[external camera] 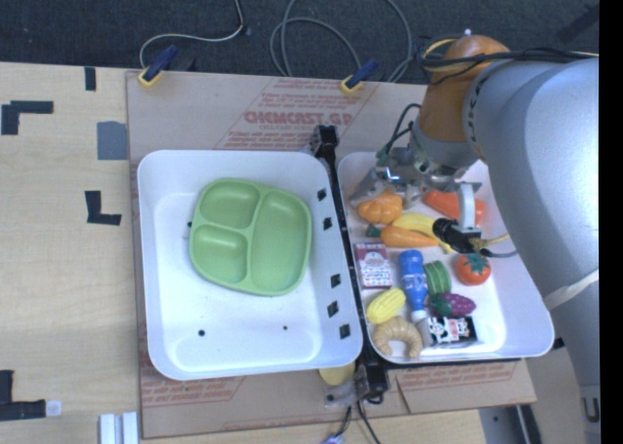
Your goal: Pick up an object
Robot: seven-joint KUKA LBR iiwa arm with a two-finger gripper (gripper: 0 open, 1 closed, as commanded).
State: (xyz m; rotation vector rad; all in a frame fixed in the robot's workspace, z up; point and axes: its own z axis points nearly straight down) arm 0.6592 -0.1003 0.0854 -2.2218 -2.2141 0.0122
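A: Gripper [421, 177] is hanging over the far edge of the right white plastic bin [521, 327], and I cannot tell from this angle how its jaws are standing, since the grey wrist and orange band are covering most of it

B: What is sitting closest to it?

A: A small orange toy fruit [381, 208] is lying just beside it, toward the bin's near side and a little toward the divider between the bins. Right below that, a long orange and yellow toy vegetable [414, 231] is lying with its long axis running across the bin, from the divider side toward the outer edge

B: So the nearest candidates are lying nearward of the tool, not under it?

A: That is how I am reading it. Nothing is showing between the jaws. The rest of the pile is lying farther toward the near edge: a blue plastic bottle [413, 277], a yellow toy corn cob [384, 305], and a tan toy croissant [398, 336] at the near corner

B: And the other bin?

A: The left white plastic bin [165, 335] is carrying a green divided plate [251, 237], well apart from the arm
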